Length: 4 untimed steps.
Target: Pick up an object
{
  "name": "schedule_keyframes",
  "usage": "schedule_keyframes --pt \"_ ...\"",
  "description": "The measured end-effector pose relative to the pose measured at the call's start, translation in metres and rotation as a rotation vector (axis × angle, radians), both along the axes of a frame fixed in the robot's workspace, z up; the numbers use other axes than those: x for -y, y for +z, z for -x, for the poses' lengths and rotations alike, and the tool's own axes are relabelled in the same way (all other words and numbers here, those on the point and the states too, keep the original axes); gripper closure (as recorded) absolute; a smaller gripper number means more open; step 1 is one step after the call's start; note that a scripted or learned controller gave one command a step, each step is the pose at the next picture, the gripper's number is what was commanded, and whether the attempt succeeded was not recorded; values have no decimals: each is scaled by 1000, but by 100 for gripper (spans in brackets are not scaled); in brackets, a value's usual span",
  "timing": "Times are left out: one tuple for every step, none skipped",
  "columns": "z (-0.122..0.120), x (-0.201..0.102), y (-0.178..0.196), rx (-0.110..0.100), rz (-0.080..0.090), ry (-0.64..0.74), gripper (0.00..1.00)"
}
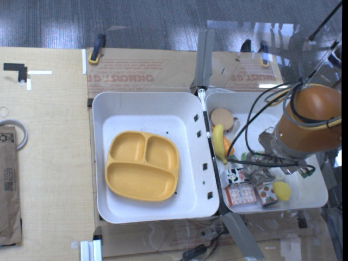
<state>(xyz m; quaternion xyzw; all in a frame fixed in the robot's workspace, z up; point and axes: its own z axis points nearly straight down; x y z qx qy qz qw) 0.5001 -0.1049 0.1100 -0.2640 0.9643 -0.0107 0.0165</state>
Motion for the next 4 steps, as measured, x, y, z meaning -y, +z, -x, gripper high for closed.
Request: schedule_keyframes --pt "-12 12 15 -26 -10 37 100" --pt "0 5 1 14 -1 -65 100" --pt "-5 1 1 12 10 269 100" --pt "-16 13 0 1 20 934 100"
